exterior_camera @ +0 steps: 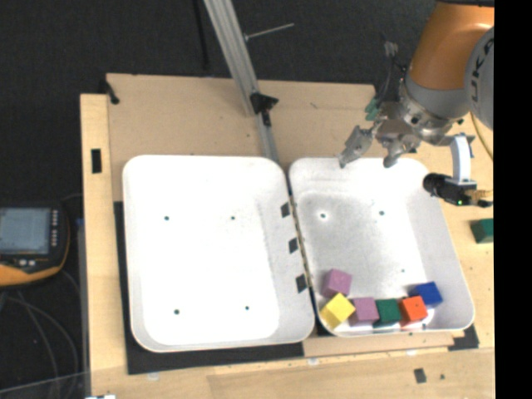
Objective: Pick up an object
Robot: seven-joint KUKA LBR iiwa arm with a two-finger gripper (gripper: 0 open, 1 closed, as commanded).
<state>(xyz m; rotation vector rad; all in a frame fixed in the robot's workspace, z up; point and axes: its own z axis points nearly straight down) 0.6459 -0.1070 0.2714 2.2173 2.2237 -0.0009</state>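
Camera view: the grey two-finger gripper (368,152) hangs over the far edge of the right shallow white plastic bin (432,223), under the arm's orange band (449,32) at upper right. Its two fingers are spread wide apart, left fingertip (347,158) over the bin's far rim, the other above the bin's far inside; nothing sits between them and they touch no block. The bin floor below them is bare. All the blocks lie well away from the gripper, bunched along the near wall of the right bin. A small mauve cube (337,282) sits a bit farther in than the rest; just in front of it is a yellow cube (338,309), tilted, close to the bin's near left corner. To its right runs a row: a second mauve cube (364,309), touching the yellow one, then a green cube (388,311), then an orange-red cube (413,308), all side by side and apparently touching. A blue cube (427,293) sits just behind the orange-red one, near the right wall. The left shallow white plastic bin (208,248) lies beside the right bin, their rims meeting at the middle. A grey metal strut (237,56) slants down toward the bins' junction from the top. A black-and-orange handheld pendant (29,239) rests off the bench at left.
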